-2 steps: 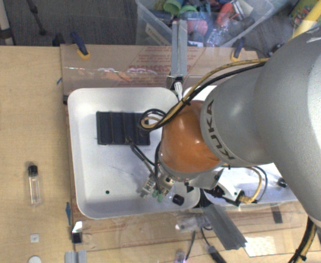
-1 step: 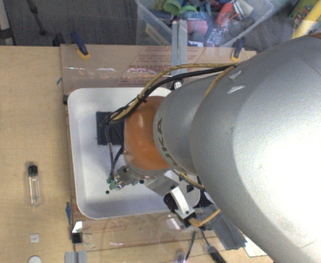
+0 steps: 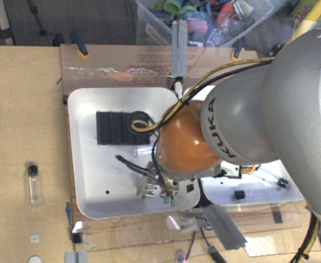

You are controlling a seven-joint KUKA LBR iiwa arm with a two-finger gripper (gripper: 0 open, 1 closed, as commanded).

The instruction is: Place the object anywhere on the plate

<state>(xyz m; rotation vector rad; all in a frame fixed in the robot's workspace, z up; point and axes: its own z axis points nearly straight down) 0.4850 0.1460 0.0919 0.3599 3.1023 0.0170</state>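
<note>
You see arm (image 3: pixel 270 103) reaching in from right, orange band (image 3: pixel 185 141) over left bin (image 3: pixel 89 196). Gripper (image 3: pixel 157 189) low over bin's near right part; you cannot tell its state, wrist hides it. Black block (image 3: pixel 116 127) lies in bin's far half, apart from gripper. Plate not identifiable. Small vial (image 3: pixel 34 184) on bench, left of bin. Right bin (image 3: pixel 259 193) partly under arm.

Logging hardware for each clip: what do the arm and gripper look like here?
The arm is bulky, glossy grey, with black KUKA lettering and a rounded orange band above the wrist. Yellow and black cables run along it. The gripper is a small metallic assembly with dark parts and green bits.
</note>
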